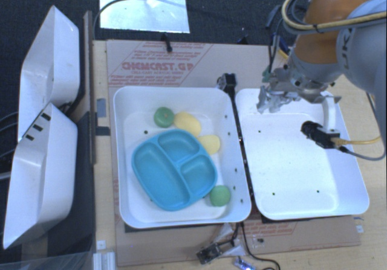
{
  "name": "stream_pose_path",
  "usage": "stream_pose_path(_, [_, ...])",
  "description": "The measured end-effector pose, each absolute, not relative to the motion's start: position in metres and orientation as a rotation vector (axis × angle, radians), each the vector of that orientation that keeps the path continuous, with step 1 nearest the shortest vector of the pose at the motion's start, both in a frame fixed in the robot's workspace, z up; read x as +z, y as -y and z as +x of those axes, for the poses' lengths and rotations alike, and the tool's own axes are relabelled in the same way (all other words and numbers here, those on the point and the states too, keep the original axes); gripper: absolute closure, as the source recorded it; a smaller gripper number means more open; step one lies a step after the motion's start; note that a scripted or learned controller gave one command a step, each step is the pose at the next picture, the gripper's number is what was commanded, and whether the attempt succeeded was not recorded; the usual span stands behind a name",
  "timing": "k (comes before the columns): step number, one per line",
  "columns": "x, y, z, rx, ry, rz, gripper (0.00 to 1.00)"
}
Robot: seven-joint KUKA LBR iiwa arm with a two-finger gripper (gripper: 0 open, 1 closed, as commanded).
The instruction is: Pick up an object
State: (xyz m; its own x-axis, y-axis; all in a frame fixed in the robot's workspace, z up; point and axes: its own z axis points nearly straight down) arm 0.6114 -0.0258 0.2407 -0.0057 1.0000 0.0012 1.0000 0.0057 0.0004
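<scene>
The surface [363,226] fills most of the frame and carries two shallow white bins side by side, likely set that way so things can be lifted from one and dropped into the other. The arm [338,27], grey with an orange band, comes in from the upper right and hangs over the far left corner of the right bin [302,196], well away from anything it could pick; its hand [275,101] points down just above the bin floor, and whether it is apart or together cannot be told from here, though nothing shows between its tips. The left bin [130,202], in the middle of the frame, holds everything worth taking: a blue divided tray [173,169] lying flat and slanted, which crowds the smaller pieces to its edges. Just above it sit a green ball [163,116], a yellow lemon-like piece [187,122] beside that, and a smaller yellow piece [211,144] touching the tray's right rim; a second green ball [220,195] rests at the tray's lower right corner. Behind the bins a brown sheet [175,63] bears red print reading "CHEMCAST GP", seemingly a protective cover.
</scene>
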Motion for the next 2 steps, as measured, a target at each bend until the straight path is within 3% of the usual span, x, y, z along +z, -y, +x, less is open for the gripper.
stream_pose_path(2, [0.237,-0.063,0.647,-0.002,2.225,-2.219,1.0])
